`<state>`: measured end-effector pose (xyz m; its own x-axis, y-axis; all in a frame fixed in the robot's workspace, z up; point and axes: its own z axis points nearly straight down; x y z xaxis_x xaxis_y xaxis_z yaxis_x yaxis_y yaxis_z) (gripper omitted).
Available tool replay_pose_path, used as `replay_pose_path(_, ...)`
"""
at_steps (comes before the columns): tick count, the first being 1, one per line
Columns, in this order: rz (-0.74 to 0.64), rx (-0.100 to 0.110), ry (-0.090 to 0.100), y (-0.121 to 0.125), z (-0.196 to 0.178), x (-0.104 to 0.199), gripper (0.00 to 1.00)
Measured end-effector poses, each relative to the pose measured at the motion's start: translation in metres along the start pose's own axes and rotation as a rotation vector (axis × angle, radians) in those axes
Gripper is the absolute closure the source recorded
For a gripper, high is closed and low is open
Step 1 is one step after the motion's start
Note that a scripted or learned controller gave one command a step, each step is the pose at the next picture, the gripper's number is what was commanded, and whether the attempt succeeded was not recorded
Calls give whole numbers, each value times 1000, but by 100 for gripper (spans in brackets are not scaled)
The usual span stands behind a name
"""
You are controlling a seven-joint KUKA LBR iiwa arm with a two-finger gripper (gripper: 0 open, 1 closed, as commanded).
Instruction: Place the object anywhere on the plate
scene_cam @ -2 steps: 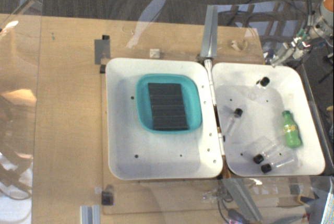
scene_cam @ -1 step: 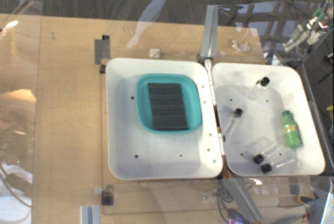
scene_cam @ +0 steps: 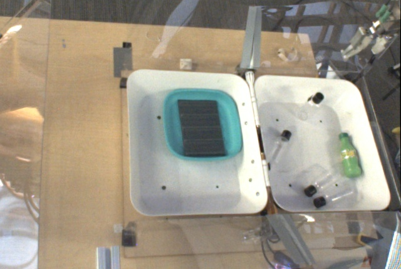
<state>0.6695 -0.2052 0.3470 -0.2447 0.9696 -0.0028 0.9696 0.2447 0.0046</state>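
1. Two shallow white bins sit side by side on the wooden bench point(scene_cam: 75, 155); the left bin point(scene_cam: 147, 192) and the right bin point(scene_cam: 369, 195) meet along a narrow seam in the middle.
2. Inside the left bin lies a teal plate point(scene_cam: 233, 123) with rounded corners, set toward the bin's far half.
3. On that plate rests a dark ribbed slab point(scene_cam: 200, 128), flat and lying lengthwise, well within the plate's rim.
4. Along the right bin's right wall lies a small green bottle point(scene_cam: 349, 155), on its side and pale at one end. It is well apart from the plate.
5. Several clear tubes with black caps are scattered in the right bin: one cap point(scene_cam: 317, 98) near the far wall, another point(scene_cam: 286, 134) near the middle left, and two point(scene_cam: 314, 196) close together near the front edge.
6. No label or writing on the bottle or tubes can be read at this sharpness.
7. At the upper right, beyond the bins, a pale tool among cables may be the gripper point(scene_cam: 369, 36); whether it is wide or narrow I cannot tell.
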Motion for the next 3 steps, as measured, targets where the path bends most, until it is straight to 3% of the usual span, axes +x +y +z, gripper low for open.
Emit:
replay_pose_path(1, 81, 1, 0, 0, -11, 0, 0)
replay_pose_path(3, 197, 0, 0, 0, 17, 0, 0)
